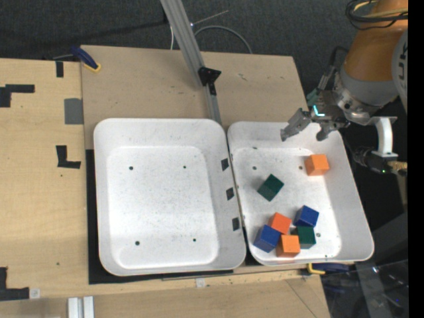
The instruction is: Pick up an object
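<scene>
Orange block (317, 164) — near right bin's (351, 197) far edge.

We see a tan wooden worktop (152, 78) under both bins. A grey metal pole (182, 28) slants down from twelve o'clock and ends at a black bracket (209, 76) near the bins' top edge. A thin white cable (225, 32) loops just beside the pole, toward one o'clock. At eleven o'clock a blue and yellow clamp (86, 58) lies on the worktop's corner. At nine o'clock we note black tape marks (64, 156) and a grey patch (73, 110). A black mat (93, 244) shows beneath the left bin, at its seven o'clock edge.
</scene>
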You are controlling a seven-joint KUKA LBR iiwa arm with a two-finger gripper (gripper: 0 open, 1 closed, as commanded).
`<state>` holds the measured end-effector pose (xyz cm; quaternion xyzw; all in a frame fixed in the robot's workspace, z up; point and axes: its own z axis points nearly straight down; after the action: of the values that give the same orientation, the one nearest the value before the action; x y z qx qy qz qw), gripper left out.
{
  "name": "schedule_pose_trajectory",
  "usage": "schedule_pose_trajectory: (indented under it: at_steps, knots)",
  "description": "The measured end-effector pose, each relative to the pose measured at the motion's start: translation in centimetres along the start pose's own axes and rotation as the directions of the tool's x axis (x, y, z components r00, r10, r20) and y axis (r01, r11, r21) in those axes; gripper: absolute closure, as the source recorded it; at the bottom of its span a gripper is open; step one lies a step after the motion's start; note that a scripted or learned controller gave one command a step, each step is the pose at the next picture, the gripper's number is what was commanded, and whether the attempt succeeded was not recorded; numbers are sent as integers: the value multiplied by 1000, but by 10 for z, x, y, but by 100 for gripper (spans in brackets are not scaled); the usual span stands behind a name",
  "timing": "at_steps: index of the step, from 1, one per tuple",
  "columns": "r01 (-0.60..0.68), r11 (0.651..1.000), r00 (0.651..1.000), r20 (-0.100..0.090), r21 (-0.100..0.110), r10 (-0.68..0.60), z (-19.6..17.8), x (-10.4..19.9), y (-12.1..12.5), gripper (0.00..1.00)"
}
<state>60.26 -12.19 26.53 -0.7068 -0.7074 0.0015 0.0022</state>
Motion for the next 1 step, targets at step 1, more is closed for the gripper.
schedule_pose_trajectory:
  at_steps: [1]
  knots:
    - [1,1000,1000,1,-4,-1,-2,0,1,0]
